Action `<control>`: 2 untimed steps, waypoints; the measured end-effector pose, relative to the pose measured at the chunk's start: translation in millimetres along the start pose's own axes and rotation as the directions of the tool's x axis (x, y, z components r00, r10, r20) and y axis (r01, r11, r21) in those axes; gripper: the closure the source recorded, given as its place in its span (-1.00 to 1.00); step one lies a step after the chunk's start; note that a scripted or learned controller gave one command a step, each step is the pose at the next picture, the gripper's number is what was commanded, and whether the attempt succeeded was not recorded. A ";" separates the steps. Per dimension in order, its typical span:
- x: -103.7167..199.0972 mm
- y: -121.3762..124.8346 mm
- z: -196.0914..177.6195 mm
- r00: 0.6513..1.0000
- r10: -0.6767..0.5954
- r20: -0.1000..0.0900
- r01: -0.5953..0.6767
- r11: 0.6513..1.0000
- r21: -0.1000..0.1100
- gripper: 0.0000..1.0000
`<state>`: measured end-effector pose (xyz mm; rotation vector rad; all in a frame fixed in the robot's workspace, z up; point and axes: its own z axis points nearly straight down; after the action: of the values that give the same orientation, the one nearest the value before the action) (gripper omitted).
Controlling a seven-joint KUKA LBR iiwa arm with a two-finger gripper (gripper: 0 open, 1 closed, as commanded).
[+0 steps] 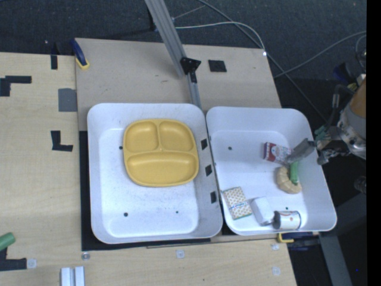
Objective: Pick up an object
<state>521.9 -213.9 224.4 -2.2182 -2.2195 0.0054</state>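
Note:
The right bin [309, 130] holds several small objects. A red and white carton [271, 152] lies near its middle. A tan lump with a green piece on it [290, 180] sits just below that. A patterned flat box [236, 202], a pale grey packet [260, 210] and a small can on its side [287, 220] lie along the front wall. My gripper [300, 150] reaches in over the bin's right wall, its grey tip just right of the carton and above the tan lump. Nothing visibly hangs from it.
The left bin [101, 159] holds a yellow divided plate [160, 152] toward its back. A metal camera pole [169, 31] rises slantwise behind the bins. The arm's wrist [351, 130] hangs outside the right bin's right edge. Cables run across the dark floor behind.

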 end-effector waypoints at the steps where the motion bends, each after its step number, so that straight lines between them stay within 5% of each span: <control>1: 3.8 2.6 44.6 1.000 0.000 -0.001 0.000 1.000 0.001 -1.00; 2: 5.6 2.9 88.3 1.000 0.000 0.000 0.000 1.000 0.001 -1.00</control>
<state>524.4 -208.3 136.0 -2.2171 -2.2194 0.0059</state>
